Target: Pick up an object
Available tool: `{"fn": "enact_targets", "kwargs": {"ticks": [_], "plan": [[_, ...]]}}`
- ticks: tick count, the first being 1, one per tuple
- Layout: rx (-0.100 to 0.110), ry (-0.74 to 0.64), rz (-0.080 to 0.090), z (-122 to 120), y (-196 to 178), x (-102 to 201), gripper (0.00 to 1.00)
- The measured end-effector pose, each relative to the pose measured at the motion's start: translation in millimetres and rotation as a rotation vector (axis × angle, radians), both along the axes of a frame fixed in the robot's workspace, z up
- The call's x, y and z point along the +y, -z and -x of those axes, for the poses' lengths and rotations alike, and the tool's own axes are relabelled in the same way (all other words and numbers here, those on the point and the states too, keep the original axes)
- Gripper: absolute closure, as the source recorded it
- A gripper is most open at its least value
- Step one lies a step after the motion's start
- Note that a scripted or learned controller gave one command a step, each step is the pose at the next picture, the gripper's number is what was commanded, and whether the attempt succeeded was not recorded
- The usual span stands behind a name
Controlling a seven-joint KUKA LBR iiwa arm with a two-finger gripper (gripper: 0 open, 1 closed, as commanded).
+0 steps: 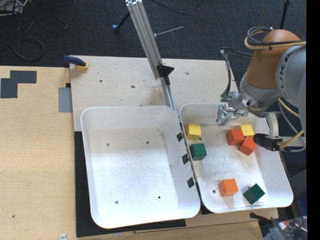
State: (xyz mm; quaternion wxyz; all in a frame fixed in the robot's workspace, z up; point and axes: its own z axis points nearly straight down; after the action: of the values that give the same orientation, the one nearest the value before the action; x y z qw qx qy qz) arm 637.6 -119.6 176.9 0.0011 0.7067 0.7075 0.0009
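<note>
White bins (100, 129) — orange, green blocks (228, 187).

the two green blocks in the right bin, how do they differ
The green block by the divider sits just below a yellow block, its edges roughly square to the bin. The green block near the front corner is turned diagonally, looks darker, and lies beside an orange block. Both lie in the right bin.

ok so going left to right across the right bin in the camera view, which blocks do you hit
yellow block by the divider → green block below it → orange block near the front → dark green block at the front right. The two red-orange blocks and the second yellow one cluster near the gripper, so their order is unclear.
</note>
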Motion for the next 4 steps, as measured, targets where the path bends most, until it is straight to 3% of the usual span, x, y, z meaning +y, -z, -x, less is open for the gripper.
{"fn": "enact_targets", "kwargs": {"ticks": [1,2,4], "plan": [[-0.001,-0.001,0.0,-1,-53,-2,1.0],[0.004,-0.003,0.001,-1,-50,-1,1.0],[0.007,-0.003,-0.003,-2,-38,110,1.0]]}}
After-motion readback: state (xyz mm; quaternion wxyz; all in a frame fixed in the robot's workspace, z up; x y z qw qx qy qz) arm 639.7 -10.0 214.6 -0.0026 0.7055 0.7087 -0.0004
